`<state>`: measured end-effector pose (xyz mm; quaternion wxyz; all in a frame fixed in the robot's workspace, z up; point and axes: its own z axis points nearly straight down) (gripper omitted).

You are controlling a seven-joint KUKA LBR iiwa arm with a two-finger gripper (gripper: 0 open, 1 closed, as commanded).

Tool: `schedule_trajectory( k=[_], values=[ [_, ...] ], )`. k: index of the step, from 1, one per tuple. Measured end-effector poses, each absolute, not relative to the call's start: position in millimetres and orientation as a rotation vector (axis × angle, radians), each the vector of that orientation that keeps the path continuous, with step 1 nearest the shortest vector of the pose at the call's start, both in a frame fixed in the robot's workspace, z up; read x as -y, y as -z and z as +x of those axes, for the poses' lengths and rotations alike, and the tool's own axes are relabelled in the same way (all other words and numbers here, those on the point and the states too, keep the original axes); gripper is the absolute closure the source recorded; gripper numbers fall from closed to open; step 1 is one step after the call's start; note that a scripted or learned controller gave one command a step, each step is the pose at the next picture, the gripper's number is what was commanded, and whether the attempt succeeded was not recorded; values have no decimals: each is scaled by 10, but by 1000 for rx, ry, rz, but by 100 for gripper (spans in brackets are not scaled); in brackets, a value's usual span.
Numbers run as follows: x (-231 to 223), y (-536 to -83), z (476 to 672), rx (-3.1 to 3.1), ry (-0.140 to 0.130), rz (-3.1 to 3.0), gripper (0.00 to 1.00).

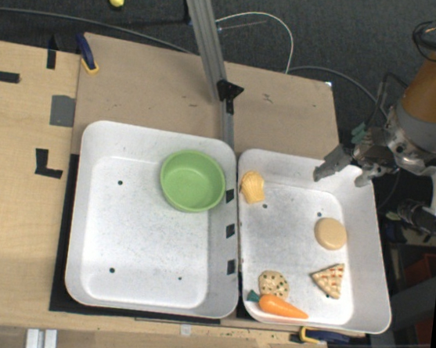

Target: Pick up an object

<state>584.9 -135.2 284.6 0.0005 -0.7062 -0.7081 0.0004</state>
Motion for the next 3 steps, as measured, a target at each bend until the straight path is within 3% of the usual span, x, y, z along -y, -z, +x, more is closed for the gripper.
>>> schedule_trajectory(
  k=[1, 3],
  values=[
    [1352, -2847, 5848, 2224, -2, -2217, 0],
    [1282, -1729, 5845, 2219, -7, -2216, 0]
  ],
)
